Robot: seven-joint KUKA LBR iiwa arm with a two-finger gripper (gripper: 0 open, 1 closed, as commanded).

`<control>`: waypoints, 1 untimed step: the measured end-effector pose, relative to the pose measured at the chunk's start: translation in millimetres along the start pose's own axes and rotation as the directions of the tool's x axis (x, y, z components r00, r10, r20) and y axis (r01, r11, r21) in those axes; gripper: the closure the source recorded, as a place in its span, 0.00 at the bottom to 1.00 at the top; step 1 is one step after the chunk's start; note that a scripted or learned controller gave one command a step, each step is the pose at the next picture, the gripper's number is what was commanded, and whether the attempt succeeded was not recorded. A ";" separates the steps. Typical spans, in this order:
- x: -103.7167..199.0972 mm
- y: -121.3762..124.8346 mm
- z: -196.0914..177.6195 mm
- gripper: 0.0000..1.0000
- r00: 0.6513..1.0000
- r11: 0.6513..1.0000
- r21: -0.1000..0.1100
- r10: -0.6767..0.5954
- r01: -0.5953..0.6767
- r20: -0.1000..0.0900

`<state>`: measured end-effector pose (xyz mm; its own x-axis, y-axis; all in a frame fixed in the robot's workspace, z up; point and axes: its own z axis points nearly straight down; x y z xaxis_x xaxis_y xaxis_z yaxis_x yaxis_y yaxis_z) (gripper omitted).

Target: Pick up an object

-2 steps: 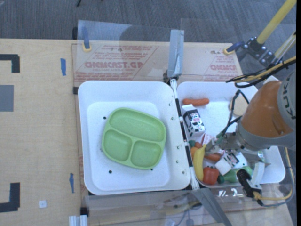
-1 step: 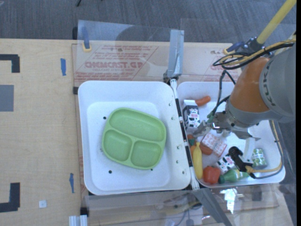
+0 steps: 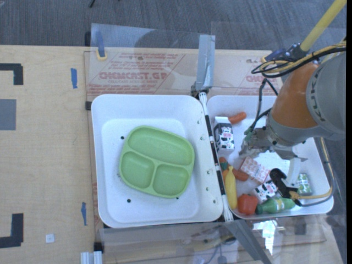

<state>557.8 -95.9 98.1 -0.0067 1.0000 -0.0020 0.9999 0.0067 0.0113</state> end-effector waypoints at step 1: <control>-0.1 -0.1 0.1 0.00 1.000 1.000 0.000 0.000 0.000 0.000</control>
